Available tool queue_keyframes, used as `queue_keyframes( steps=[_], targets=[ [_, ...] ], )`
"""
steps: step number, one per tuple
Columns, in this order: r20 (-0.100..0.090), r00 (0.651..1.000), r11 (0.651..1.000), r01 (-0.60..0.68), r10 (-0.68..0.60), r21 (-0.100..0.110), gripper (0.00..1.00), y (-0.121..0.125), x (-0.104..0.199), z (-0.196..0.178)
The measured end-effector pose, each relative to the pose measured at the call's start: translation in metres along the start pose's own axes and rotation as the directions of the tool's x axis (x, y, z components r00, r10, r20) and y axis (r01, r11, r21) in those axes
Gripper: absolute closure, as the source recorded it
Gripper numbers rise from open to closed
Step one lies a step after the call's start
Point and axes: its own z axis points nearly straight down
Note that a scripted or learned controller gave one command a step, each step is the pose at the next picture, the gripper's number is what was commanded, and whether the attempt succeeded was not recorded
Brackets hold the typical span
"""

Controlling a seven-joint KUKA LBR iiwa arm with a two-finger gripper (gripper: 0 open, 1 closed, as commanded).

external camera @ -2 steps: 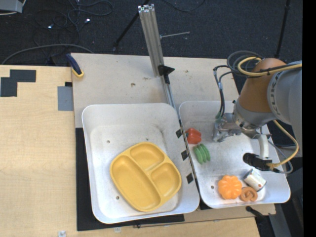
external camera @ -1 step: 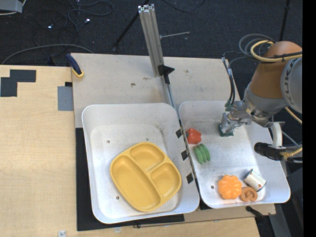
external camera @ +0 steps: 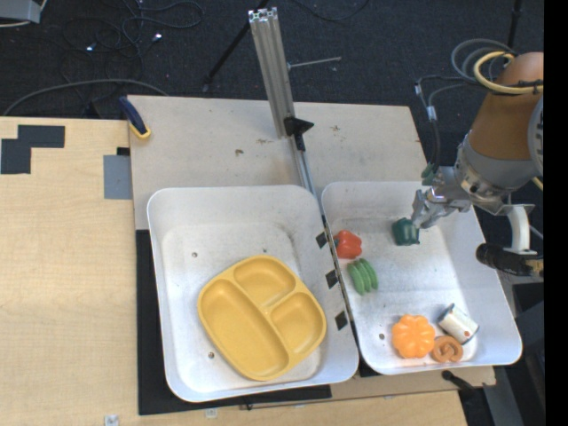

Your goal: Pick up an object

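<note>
In the right bin (external camera: 484,264), a small dark teal object (external camera: 405,232) lies near the back. My gripper (external camera: 417,219) is directly over it, its tip touching or just above the object's right side. A red piece (external camera: 348,243) and a green pepper-like piece (external camera: 363,276) lie along the bin's left wall. At the front right sit an orange pumpkin-shaped toy (external camera: 413,336), a brown ring-shaped piece (external camera: 446,351) and a small white cylinder with a red end (external camera: 459,324).
The left bin (external camera: 177,229) holds a yellow divided plate (external camera: 260,315). A metal post (external camera: 277,69) rises behind the two bins. The arm's grey and orange wrist (external camera: 501,140) hangs over the right bin's back right corner.
</note>
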Motion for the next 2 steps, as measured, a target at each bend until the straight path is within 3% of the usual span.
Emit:
queue_keyframes(
  steps=[1, 2],
  targets=[
    [-0.001, 1.0, 1.0, 0.003, -0.003, 0.002, 1.0, 0.0, -0.001, -0.026],
    [-0.004, 1.0, 1.0, 0.007, -0.007, 0.006, 1.0, -0.013, 0.057, -0.027]
  ],
)
